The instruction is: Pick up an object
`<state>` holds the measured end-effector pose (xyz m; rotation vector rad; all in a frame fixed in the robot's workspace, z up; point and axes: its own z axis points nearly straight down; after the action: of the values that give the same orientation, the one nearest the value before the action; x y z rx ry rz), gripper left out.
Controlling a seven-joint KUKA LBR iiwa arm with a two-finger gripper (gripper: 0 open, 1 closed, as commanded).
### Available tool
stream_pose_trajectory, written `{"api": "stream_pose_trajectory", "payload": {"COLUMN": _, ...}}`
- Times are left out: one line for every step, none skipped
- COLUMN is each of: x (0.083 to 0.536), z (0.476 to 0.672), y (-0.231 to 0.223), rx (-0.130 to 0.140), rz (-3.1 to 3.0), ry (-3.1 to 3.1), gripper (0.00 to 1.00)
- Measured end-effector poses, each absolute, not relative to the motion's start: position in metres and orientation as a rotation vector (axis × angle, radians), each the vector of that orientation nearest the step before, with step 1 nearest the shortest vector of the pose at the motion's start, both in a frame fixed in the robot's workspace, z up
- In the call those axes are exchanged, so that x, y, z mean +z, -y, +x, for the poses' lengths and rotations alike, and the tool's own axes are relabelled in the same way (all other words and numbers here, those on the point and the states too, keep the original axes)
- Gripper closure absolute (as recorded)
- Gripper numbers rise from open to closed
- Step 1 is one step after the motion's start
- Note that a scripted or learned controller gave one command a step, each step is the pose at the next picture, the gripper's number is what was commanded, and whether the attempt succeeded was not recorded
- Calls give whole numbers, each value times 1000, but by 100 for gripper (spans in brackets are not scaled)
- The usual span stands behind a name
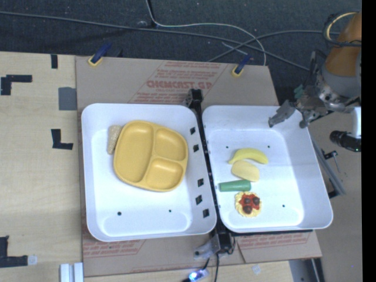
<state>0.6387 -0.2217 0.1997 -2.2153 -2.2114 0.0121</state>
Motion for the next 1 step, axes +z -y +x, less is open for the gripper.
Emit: {"api": "stream_pose_trajectory", "payload": {"x": 207, "z": 642, "y": 221, "rx": 2, "rz": -2220, "ry": 2223, "gripper": 0}}
